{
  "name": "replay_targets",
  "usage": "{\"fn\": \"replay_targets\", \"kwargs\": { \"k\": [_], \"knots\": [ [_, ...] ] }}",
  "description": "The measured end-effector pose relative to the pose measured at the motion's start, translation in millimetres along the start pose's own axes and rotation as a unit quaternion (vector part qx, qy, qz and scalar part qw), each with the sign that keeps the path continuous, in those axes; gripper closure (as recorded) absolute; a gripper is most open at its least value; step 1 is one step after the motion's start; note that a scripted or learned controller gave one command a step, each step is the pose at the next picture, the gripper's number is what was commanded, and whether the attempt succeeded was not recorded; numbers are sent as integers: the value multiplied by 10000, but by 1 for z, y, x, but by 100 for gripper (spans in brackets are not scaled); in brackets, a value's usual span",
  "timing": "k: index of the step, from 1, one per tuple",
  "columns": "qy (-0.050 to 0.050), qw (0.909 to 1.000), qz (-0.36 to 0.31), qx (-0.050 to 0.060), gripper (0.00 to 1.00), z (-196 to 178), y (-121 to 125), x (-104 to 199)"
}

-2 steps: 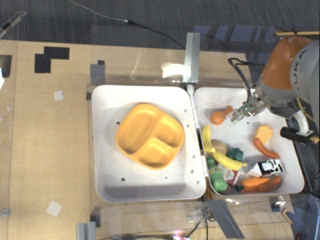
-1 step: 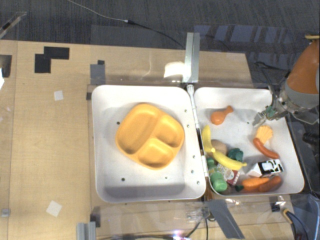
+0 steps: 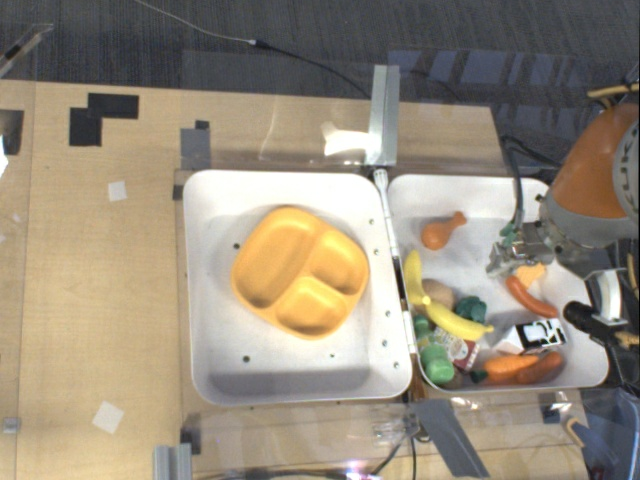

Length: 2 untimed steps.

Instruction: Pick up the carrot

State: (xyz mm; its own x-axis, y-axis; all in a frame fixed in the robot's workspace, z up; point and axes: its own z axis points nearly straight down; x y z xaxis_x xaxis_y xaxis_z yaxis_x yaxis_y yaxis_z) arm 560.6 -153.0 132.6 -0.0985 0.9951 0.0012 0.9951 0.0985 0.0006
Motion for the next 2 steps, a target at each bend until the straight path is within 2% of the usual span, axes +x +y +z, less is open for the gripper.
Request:
{"fn": "replay_targets", "kwargs": {
  "k": [1,2],
  "knots": [
    [-9,9999,-118,18,100,30,-48,-36],
    [-12,9927,1207,-45,100,46,41,-55]
  ]
}}
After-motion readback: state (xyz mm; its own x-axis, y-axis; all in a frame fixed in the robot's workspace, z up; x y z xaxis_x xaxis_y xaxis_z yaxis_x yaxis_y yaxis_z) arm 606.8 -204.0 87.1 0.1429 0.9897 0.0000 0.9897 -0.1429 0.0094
